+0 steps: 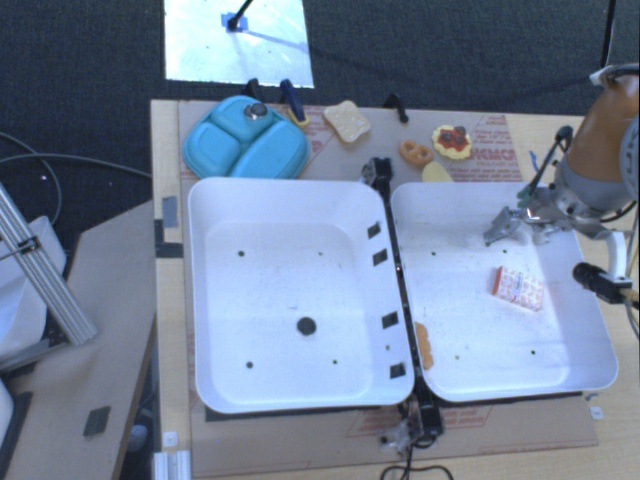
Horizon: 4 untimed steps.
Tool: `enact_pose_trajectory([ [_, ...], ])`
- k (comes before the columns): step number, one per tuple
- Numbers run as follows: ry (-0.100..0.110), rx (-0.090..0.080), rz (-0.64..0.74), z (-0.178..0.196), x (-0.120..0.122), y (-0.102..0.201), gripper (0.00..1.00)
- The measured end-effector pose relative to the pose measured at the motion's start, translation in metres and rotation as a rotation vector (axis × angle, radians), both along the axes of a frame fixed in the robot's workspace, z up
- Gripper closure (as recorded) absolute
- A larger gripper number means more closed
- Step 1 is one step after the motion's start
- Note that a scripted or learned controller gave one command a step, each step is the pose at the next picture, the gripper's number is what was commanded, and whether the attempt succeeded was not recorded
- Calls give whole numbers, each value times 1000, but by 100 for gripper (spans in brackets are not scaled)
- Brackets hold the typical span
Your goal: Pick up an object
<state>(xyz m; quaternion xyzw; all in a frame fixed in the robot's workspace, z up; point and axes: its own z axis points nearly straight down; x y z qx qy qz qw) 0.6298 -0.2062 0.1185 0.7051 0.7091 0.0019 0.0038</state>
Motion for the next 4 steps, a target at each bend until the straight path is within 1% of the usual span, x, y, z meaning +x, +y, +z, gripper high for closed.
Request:
enact_pose_trajectory([
  [1, 2, 4, 6, -35, 42, 84, 0],
  [2, -3, 0, -9, -29, -63, 9, 0],
  [3, 0, -1, -1, -31, -15, 15, 0],
  [4, -7, -4, -1, -19, -15, 14, 100],
])
